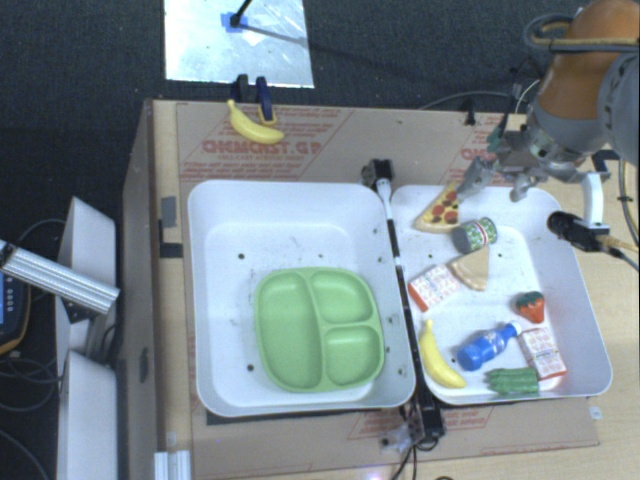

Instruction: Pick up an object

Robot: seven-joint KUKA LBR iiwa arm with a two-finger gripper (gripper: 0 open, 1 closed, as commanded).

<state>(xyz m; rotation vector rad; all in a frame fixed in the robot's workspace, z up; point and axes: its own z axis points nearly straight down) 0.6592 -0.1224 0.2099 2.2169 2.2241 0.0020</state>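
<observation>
The jaws stood spread apart with nothing between them, the gripper (pixel 497 177) poised over the far edge of the right bin (pixel 578 298), its two fingers pointing down on either side of open air. One finger (pixel 473 180) hung just beside the pizza slice (pixel 439 210), which lay against the bin's far left corner; whether it touched the slice could not be told. The grey arm (pixel 585 68) with its orange band reached in from the upper right. In the same bin, near the pizza slice, a small can with a green label (pixel 476 234) lay on its side, and just in front of it sat a tan wedge (pixel 470 269) beside a red and white carton (pixel 433 287). Farther forward lay a banana (pixel 437 356) along the left wall, a blue bottle (pixel 487 346) near it, a green bean pod (pixel 511 379) at the front rim, a second small red and white box (pixel 543 353), and a strawberry (pixel 531 306) toward the right side. The left bin (pixel 222 228) held a green divided plate (pixel 318 327), flat and toward the front. Another banana (pixel 251 124) lay on the cardboard (pixel 330 133) behind the bins, well apart from everything else.
</observation>
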